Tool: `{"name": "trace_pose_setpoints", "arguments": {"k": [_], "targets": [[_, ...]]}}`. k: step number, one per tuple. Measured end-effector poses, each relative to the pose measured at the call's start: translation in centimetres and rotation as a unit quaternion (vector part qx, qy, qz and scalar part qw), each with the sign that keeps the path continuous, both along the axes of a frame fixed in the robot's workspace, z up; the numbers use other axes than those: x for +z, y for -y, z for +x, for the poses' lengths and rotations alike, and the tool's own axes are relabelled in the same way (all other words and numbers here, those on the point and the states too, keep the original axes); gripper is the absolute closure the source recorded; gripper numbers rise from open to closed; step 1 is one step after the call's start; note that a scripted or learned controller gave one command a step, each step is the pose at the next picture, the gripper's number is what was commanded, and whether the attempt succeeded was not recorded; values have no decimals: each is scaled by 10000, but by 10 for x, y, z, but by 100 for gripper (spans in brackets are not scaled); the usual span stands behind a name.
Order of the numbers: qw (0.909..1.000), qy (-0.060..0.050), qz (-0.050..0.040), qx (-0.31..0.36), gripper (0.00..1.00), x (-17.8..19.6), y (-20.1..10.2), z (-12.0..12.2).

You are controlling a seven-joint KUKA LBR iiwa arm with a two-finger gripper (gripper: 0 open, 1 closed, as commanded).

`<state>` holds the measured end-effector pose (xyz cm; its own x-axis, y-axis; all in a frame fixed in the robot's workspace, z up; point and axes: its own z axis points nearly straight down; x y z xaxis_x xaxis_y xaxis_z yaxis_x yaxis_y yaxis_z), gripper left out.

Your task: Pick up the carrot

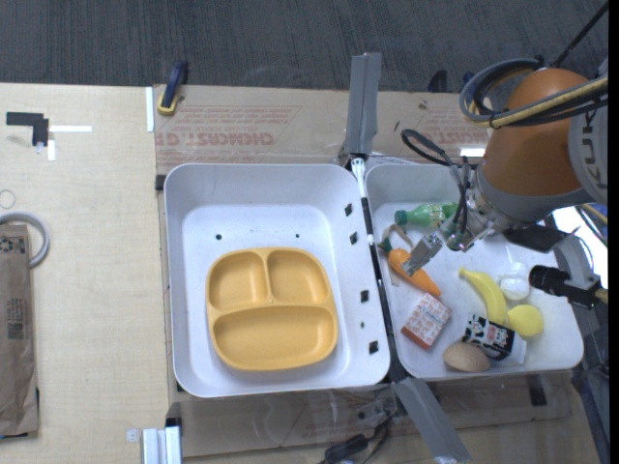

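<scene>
The carrot (414, 272) lies in the right-hand bin (561, 356), close to that bin's left wall and a little above its middle. It is a short, stubby orange piece, thick at the upper-left end and narrowing to a blunt point toward the lower right, so it sits at a slant. A few pale green or whitish bits show at its thick end, near the wall.

The tool (424, 253) reaches down from the arm's orange band (537, 133) and sits right over the carrot's upper part, its grey tip overlapping the orange. From this angle it is not possible to tell how far apart the tool's tips are, nor whether the carrot is between them.

Taking the carrot as the reference: a green bottle (426, 215) lies just above it, a small red and white box (426, 320) sits just below it, and a banana (486, 295) lies to its right. Further down and right of the carrot are a brownish round item (468, 358), a black and white carton (491, 335) and a yellow lemon-like fruit (525, 320). Well to the carrot's left, in the other bin (193, 201), is a yellow divided plate (272, 307).
</scene>
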<state>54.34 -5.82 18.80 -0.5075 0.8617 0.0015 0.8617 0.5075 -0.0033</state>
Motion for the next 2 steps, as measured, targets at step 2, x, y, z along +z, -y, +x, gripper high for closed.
{"name": "trace_pose_setpoints", "arguments": {"k": [2], "targets": [[9996, -15, -6, -273, 0, 0, -54, -57]]}}
